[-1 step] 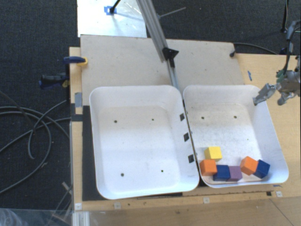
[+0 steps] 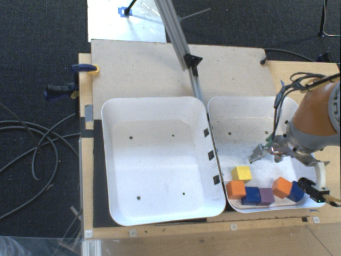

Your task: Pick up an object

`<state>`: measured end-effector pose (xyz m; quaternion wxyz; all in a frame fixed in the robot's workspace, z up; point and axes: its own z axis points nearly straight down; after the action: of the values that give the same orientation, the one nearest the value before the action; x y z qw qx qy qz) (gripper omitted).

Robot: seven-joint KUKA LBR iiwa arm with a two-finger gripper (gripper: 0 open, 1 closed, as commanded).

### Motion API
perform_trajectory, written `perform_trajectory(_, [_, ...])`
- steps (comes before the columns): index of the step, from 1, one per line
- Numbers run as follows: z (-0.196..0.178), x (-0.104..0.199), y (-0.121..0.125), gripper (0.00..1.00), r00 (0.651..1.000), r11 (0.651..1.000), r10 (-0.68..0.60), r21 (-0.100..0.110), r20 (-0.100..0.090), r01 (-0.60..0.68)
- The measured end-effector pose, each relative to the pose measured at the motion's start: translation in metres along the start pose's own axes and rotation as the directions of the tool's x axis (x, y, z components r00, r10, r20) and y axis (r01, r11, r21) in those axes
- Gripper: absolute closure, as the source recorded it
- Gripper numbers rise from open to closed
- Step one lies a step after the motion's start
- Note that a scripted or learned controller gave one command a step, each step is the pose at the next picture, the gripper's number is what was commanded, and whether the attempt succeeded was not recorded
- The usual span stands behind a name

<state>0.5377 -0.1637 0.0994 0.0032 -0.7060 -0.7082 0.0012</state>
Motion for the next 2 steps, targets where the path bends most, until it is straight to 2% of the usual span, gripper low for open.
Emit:
perform_trajectory(1, [0.004, 0.06, -0.045, 0.0, 1.0, 1.0, -0.003, -0.01, 0.001, 0.003])
perform_trajectory(2, [-0.045, 0.083, -0.013, 0.0, 1.0, 1.0, -0.006, -0.014, 0.003, 0.006])
